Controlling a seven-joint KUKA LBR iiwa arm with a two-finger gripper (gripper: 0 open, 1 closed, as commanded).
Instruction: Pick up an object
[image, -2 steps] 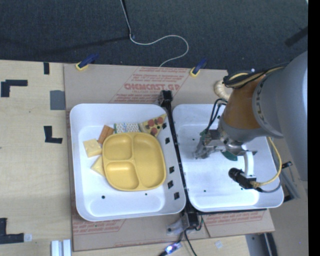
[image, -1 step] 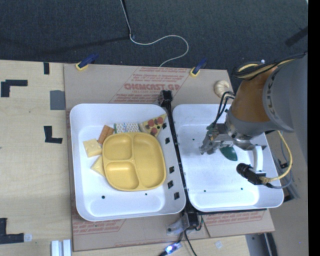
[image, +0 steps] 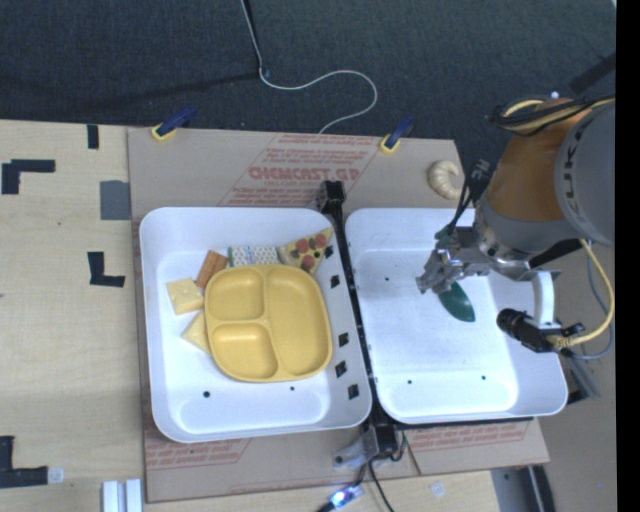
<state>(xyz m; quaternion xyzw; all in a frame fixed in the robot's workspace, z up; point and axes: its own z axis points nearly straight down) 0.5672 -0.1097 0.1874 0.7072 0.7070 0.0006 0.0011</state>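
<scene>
A dark green object (image: 460, 301) is seen just below the gripper (image: 444, 277) in the right bin (image: 440, 400), apparently for lifting, though whether the jaws are gripping it cannot be told.

Wood bench (image: 60, 330) w/ cardboard sheet (image: 290, 170), dark carpet (image: 120, 50) behind.

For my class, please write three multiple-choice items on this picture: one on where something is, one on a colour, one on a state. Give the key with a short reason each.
1. Where does the divided plate lie?
A. in the left bin
B. in the right bin
C. on the cardboard

2. What colour is the divided plate?
A. blue
B. red
C. yellow

3. Where is the pincer?
A. over the left bin
B. over the right bin
C. outside both bins

Key:
1 A, it sits inside the left bin, among small flat pieces.
2 C, it is yellow all over.
3 B, it hangs above the right bin, with a green thing right by its tip.
</scene>
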